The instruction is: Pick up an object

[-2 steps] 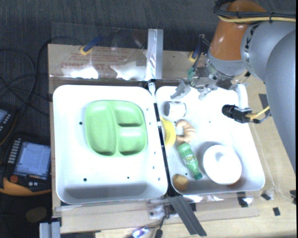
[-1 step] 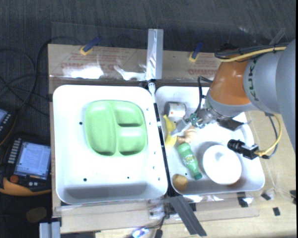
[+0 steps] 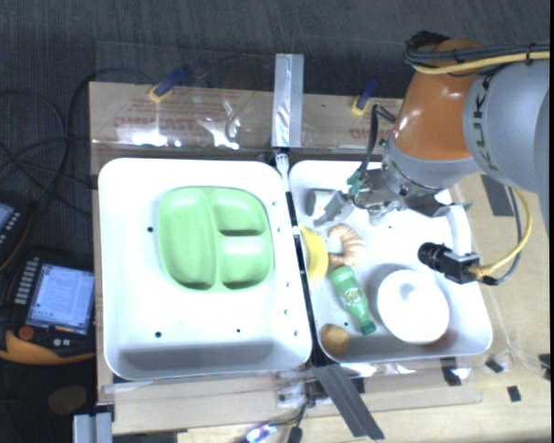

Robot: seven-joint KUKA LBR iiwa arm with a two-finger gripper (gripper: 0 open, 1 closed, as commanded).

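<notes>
The hand [image 3: 337, 209] hangs in the right bin [image 3: 462, 340] just above the doughnut [image 3: 343, 241], its fingers spread with nothing between them. Left of the doughnut lies a banana [image 3: 315, 252]; below it a green bottle [image 3: 353, 298], with a white bowl [image 3: 413, 305] at the bottle's right.

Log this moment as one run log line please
gripper: over right bin, above donut | holding: nothing seen | green bottle, white bowl: untouched | left bin: green tray
</notes>
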